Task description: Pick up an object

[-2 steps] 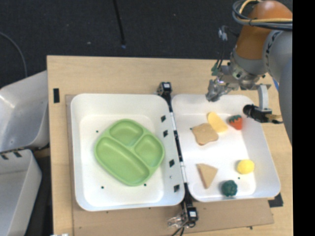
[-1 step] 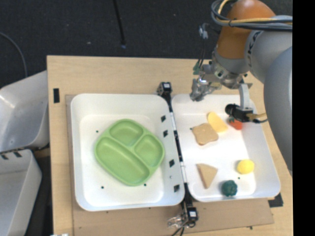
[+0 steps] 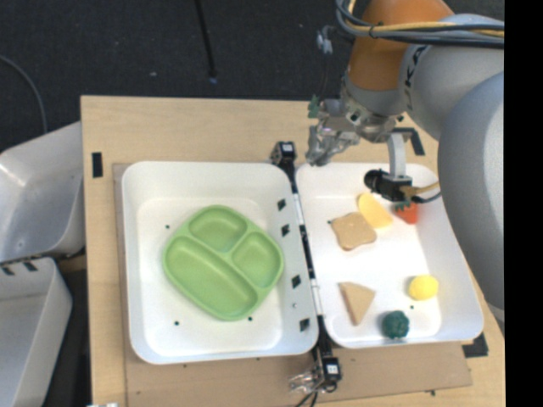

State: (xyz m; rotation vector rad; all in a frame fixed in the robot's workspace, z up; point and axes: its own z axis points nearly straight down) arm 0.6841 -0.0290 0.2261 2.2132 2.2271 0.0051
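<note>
end effector (image 3: 325, 148) sits at the far corner of the food bin (image 3: 441, 253), on the side facing the other bin, over the rim line. how far open: cannot tell, the tip is a blur of grey metal. contact with the rim: cannot tell. none of the loose pieces is at it; all lie on the food bin's floor, apart from the tip.

pieces, all placed against the food bin:
- tan bread-shaped slice (image 3: 352, 231), flat, about mid-floor toward the far half; nearest piece to the end effector.
- pale yellow piece (image 3: 374, 210), touching the slice's far arm-side edge.
- red-orange piece (image 3: 408, 214), further toward the arm-side wall, just beside the yellow piece.
- yellow ball (image 3: 422, 287), near the arm-side wall, near half.
- tan wedge (image 3: 357, 301), near half, point toward the far side.
- dark green round piece (image 3: 394, 324), by the near wall, between wedge and ball.

second white bin (image 3: 136, 312) abuts the food bin's wall opposite the arm; it carries a green divided plate (image 3: 222, 261), three compartments, lying flat. small black clips (image 3: 297, 227) run along the shared wall.

both bins rest on a pale wood tabletop (image 3: 204, 130). beyond the food bin's far side, dark floor (image 3: 127, 32) with a thin dark cable (image 3: 201, 24). pale casing (image 3: 30, 193) past the plate bin.
</note>
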